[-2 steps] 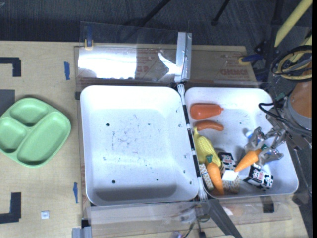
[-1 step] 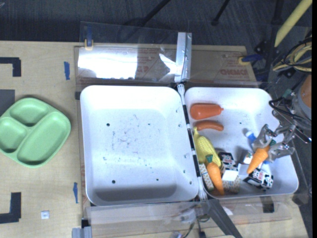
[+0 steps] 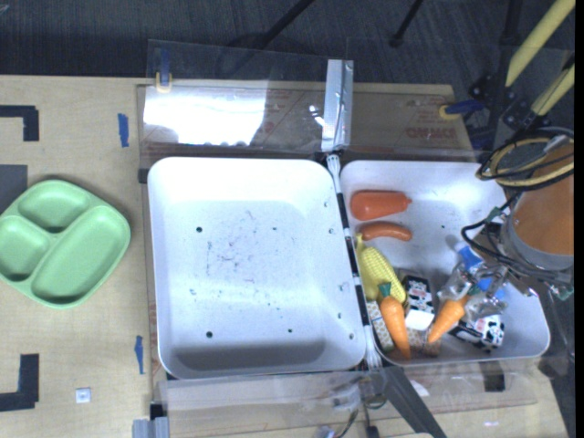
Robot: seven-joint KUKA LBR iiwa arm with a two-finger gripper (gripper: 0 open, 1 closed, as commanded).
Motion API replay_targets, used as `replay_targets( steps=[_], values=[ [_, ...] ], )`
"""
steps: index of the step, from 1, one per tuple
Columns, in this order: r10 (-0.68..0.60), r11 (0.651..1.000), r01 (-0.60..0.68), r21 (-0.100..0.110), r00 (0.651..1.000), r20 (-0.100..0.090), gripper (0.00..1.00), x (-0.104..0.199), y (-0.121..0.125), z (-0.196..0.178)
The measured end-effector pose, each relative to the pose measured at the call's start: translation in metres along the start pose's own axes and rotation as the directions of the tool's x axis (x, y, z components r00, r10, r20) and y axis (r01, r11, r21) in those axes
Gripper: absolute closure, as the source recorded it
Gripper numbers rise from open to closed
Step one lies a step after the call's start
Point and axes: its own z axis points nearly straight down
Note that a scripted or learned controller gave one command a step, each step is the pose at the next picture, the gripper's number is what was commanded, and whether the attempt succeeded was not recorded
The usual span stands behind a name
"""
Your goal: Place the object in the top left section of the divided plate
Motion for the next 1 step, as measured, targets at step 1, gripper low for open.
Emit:
replay_targets(
  steps=[1],
  values=[
    [-0.278, 0.961, 0.278, -0.019, 0.961, -0.006, 1.0, 0.0396, -0.0426, -0.1237]
  ],
)
